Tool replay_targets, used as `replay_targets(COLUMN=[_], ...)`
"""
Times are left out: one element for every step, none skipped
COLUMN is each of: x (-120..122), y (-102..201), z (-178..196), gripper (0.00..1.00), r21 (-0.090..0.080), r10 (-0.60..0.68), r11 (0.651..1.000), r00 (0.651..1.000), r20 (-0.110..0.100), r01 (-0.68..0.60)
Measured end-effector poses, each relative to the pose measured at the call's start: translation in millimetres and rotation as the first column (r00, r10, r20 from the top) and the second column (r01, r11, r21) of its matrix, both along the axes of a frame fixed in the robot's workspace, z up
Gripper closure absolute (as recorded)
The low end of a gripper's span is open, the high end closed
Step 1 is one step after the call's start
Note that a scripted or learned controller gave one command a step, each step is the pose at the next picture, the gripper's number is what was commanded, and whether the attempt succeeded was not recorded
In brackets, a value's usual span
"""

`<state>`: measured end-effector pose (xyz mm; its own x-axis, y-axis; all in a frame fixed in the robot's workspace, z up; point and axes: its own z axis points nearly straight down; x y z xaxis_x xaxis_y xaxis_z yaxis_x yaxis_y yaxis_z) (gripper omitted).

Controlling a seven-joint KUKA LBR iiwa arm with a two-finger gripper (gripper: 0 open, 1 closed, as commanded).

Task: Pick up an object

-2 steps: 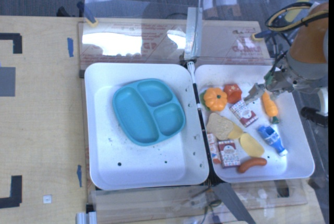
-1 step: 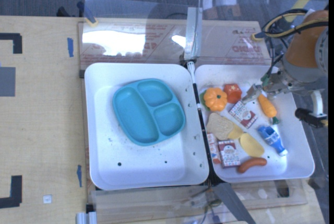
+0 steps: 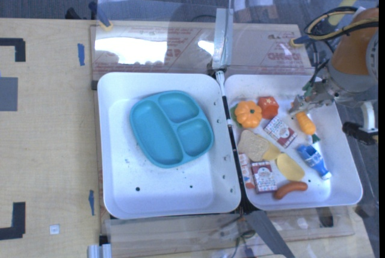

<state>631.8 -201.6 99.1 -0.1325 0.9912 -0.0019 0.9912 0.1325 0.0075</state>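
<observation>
The right bin (image 3: pixel 344 148) holds several toy foods: an orange pumpkin (image 3: pixel 248 113), a red block (image 3: pixel 268 106), a white and red packet (image 3: pixel 280 132), a bread slice (image 3: pixel 255 144), a yellow piece (image 3: pixel 290 166), a blue bottle (image 3: pixel 314 157), a sausage (image 3: pixel 291 189) and a small red box (image 3: pixel 263 175). An orange carrot-like piece (image 3: pixel 306 124) lies near the bin's far right. My gripper (image 3: pixel 302 104) hangs over the bin's back right part, just above and behind that orange piece. Nothing is visibly held in it.
The left bin (image 3: pixel 114 148) holds a blue divided plate (image 3: pixel 172 127). A clear plastic wall (image 3: pixel 222 40) stands behind both bins. The arm's orange band (image 3: pixel 355 49) and cables sit at the right edge. Wooden bench lies to the left.
</observation>
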Motion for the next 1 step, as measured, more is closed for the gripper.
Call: replay_targets(x=[3.2], y=[40.0], z=[71.4], gripper=[1.00], r21=[0.001], r10=[-0.189], r11=[0.982], r00=[0.982], r20=[0.000], r01=[0.189])
